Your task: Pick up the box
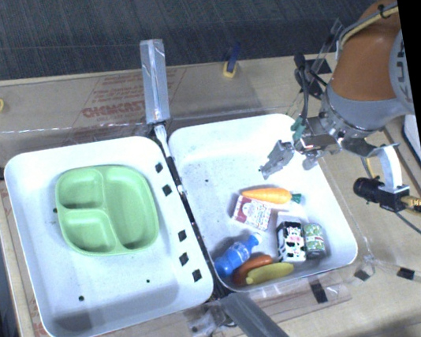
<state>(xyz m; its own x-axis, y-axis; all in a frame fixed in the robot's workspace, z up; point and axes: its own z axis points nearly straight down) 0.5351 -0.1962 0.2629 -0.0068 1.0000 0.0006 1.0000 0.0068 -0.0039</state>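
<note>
A small pink-and-white box (253, 212) lies in the right bin (208, 152), tucked against an orange carrot (266, 194). A second small carton, black and white (290, 240), stands near the bin's front right corner beside a green can (313, 239). My gripper (275, 158) hangs over the bin's bare back half, up and to the right of the pink box and apart from it. It is open with nothing between its fingers.
A blue bottle (235, 255), a red item (254, 263) and a yellow banana (269, 272) crowd the right bin's front edge. The left bin (49, 303) holds a green divided plate (107, 208). A black-clipped divider (179, 209) separates the bins.
</note>
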